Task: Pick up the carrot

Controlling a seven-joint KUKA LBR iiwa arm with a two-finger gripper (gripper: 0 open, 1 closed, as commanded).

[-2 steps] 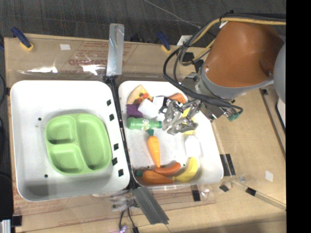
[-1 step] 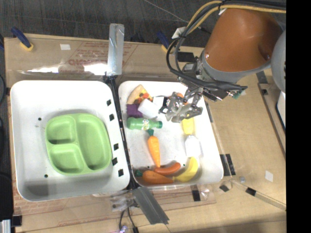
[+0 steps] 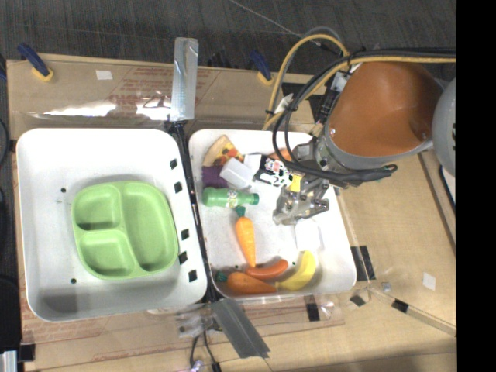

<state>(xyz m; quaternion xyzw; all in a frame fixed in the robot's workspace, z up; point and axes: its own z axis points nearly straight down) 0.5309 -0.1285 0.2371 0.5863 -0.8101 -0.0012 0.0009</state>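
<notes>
Left bin (image 3: 31,208): divided plate (image 3: 124,229). Right bin (image 3: 341,262): carrot (image 3: 246,239) centre, bottle (image 3: 229,198) behind, banana (image 3: 302,272) at front, gripper (image 3: 298,208) right of carrot.

Bare bin floor is lying open at three o'clock of the carrot (image 3: 246,239); a green bottle (image 3: 229,198) is crowding twelve, a hot dog (image 3: 266,269) and banana (image 3: 301,270) are blocking six.

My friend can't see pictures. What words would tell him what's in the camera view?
A robot gripper hangs over the right white bin, just right of an orange carrot lying there untouched. Around the carrot lie a green bottle, a banana and other toy food. The left white bin holds a green divided plate.
</notes>
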